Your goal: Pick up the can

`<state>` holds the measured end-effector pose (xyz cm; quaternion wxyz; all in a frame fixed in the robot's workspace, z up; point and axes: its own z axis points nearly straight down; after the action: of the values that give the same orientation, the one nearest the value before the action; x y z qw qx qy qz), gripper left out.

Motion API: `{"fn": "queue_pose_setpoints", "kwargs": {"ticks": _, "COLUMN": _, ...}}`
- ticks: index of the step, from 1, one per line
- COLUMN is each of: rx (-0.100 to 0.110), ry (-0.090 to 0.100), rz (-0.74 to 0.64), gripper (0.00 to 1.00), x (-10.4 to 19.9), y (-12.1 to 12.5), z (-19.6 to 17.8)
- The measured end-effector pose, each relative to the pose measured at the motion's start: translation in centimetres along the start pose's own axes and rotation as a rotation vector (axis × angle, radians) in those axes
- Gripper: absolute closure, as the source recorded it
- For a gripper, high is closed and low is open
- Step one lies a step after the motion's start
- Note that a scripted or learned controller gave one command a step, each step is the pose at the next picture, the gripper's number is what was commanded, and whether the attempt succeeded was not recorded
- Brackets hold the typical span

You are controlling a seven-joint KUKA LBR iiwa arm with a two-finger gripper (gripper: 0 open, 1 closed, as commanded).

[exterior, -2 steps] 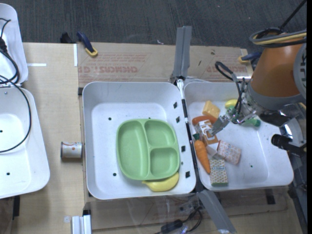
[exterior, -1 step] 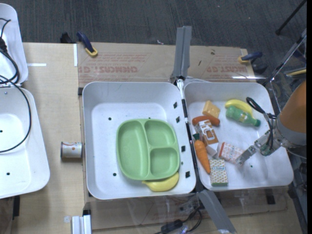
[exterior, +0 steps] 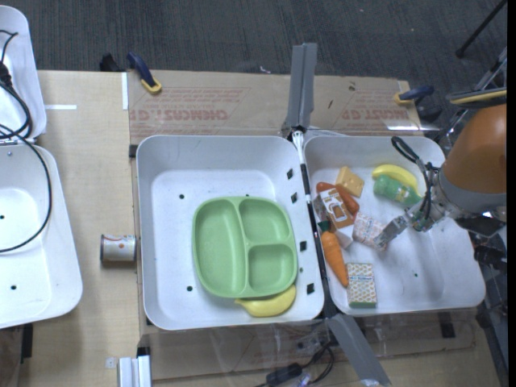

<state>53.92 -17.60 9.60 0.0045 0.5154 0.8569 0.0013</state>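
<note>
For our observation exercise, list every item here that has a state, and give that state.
Small metal can: lying on its side on the bench, outside the bins.
Green divided plate: upright, in the left bin.
Orange carrot: lying flat in the right bin.
Gripper: low over the right bin.

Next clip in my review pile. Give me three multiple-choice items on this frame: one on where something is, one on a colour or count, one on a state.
1. Where does the can lie?
A. In the left bin
B. On the bench, left of the left bin
C. In the right bin

2. What colour is the divided tray in the left bin?
A. Green
B. Red
C. Blue

3. How does the can rest?
A. Upright
B. On its side
C. Held between the fingers

Answers:
1. B, the can sits on the bench outside the bin's left wall.
2. A, the three-compartment tray is pale green.
3. B, it lies lengthwise, far from the gripper, which is over the right bin.
</note>
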Motion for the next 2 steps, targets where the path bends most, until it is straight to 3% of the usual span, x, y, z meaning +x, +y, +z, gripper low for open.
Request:
{"fn": "queue_pose_setpoints", "kwargs": {"ticks": 1, "rx": -0.001, "ry": 0.001, "rz": 0.057, "gripper": 0.0, "x": 4.2, "y": 4.5, "z": 0.0}}
{"fn": "queue_pose_setpoints", "kwargs": {"ticks": 2, "rx": 0.004, "ry": 0.001, "rz": 0.346, "gripper": 0.0, "x": 5.4, "y": 5.5, "z": 0.0}}
